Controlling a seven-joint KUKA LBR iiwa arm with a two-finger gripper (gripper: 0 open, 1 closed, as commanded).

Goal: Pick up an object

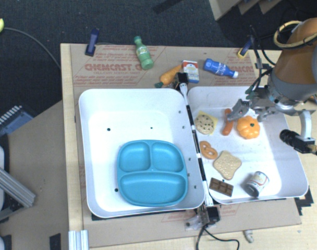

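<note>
My gripper (250, 112) hangs over the back of the right bin (289, 165), open, with nothing between its fingers. Directly in front of it, almost touching, lies an orange toy pumpkin (248, 128). A red sausage (229, 122) lies just left of the pumpkin, under the left finger. Further objects in this bin are a round cookie (204, 123), a pretzel (208, 150), a slice of toast (227, 164), a chocolate bar (221, 187) and a small can (256, 183).
The left bin (96, 113) holds a blue divided plate (151, 172). Behind the bins, on the board, lie a green bottle (144, 53), a blue bottle (220, 68), a small carton (190, 71), a carrot (170, 75) and a blue clamp (92, 41). The arm's grey and orange body (296, 56) stands at the right.
</note>
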